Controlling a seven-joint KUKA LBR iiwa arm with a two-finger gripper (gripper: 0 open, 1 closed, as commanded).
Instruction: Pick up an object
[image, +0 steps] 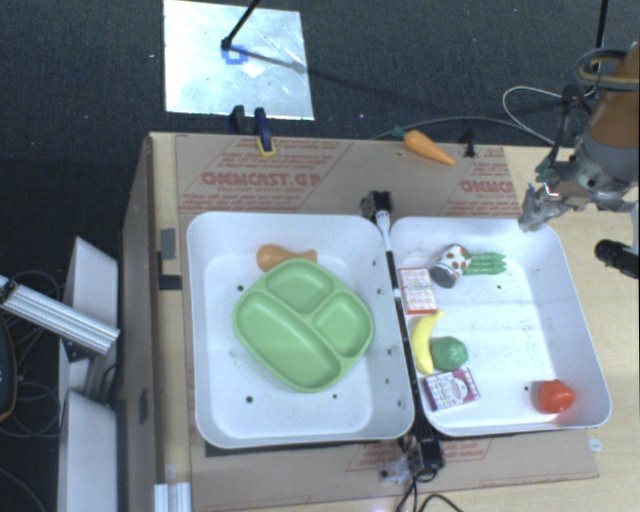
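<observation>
dark carpet surrounds the counter (330, 170). i can't tell the tool's (533, 212) state; it hangs over the right bin's (580, 330) far-right corner, nothing grasped. risk, i'd say: the banana (424, 340) touches the green ball (449, 352), so a grab may slip. right bin: two cards, one tomato (553, 396). left bin (215, 330): one green plate (303, 322).

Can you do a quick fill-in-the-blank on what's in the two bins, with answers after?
1. The green divided plate lies in the ____ bin.
2. The banana touches a round ____ object in the right bin.
3. The red object sits near the right bin's ____ right corner.
4. The carrot lies ____ both bins, on the cardboard.

Answers: left; green; near; outside
</observation>
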